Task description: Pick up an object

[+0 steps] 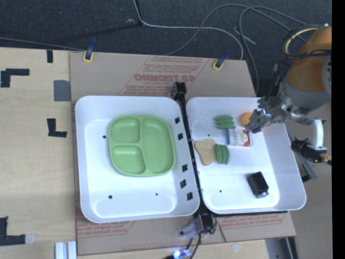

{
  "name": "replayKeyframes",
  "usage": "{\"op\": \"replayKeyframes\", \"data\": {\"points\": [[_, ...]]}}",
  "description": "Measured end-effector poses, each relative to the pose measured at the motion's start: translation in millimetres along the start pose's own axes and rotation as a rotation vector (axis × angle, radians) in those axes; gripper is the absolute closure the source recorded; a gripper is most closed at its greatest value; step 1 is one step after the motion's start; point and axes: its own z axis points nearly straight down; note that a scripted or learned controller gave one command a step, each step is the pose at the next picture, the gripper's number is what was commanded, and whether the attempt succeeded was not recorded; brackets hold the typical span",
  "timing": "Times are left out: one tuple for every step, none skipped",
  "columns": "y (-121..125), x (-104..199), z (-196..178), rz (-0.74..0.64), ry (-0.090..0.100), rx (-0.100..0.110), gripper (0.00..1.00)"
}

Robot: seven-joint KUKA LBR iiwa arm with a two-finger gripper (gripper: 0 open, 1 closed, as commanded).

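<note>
The candidate objects are lying in the right bin [285, 161]. A small orange item [246, 117] is sitting near the bin's far right part, partly hidden by the gripper [255, 124], which is hanging just over it; whether they are touching cannot be told. Just left of it a green pea pod [223, 122] is resting, and just nearer a small white packet with blue and red print [237, 138] is lying flat. Left and nearer again, a tan slice of toy bread [205, 151] is lying with a ribbed green piece [221, 154] touching its right side. A black block [257, 184] is sitting well apart, toward the near right corner.

The state of the gripper's dark tip cannot be told, and nothing is visibly clamped there. The grey arm [304, 88] with its orange band is reaching in from the right.

The left bin [89, 161] is carrying a green divided plate [142, 145], three compartments, lying flat. Both bins are standing side by side, touching, on a cardboard sheet [161, 74] on the wooden table [32, 161].
</note>
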Motion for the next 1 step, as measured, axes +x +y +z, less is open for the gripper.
{"op": "replayKeyframes", "data": {"points": [[0.9, 0.5, -45.6, -0.001, 0.000, 0.000, 1.00]]}}
